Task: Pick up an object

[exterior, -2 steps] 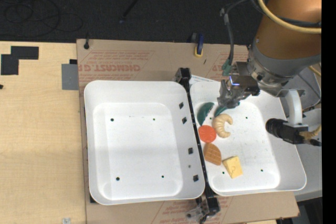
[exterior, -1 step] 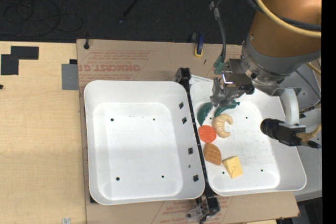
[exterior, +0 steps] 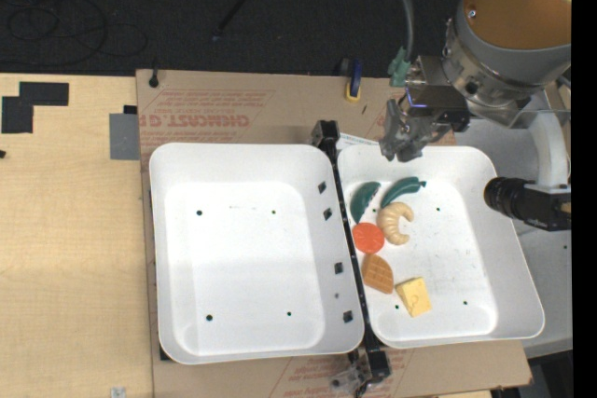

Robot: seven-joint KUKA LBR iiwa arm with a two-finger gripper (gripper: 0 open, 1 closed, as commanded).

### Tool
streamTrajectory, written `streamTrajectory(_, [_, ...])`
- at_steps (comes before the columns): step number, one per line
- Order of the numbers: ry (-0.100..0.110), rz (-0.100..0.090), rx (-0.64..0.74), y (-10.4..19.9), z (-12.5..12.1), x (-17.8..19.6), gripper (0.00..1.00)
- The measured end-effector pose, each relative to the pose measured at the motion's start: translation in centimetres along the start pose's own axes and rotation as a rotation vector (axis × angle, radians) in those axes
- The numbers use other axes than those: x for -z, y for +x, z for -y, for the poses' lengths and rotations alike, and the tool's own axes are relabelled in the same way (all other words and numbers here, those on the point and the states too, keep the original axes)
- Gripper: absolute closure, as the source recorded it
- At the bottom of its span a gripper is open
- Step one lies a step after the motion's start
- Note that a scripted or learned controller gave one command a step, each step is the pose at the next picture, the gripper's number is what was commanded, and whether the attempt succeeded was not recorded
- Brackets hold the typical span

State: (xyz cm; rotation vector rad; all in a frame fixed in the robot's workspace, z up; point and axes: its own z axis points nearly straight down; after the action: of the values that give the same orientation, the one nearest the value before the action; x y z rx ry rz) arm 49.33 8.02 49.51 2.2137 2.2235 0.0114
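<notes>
Overhead, arm [exterior: 508,23] angled down, gripper [exterior: 403,147] above right bin's [exterior: 494,228] far rim.

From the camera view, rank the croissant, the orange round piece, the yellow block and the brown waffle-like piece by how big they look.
1. Tan curved croissant
2. Brown waffle-like wedge and yellow block: too alike to separate
3. Orange round piece, partly tucked against the croissant, so its rank is unsure
</notes>
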Motion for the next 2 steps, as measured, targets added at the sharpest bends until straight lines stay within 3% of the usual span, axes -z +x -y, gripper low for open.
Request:
streamTrajectory(1, [0.006,0.002,-0.002,2.1,-1.2,4.5,1.0])
streamTrajectory(2, [0.012,0.002,0.0,6.3,-1.4,4.1,1.0])
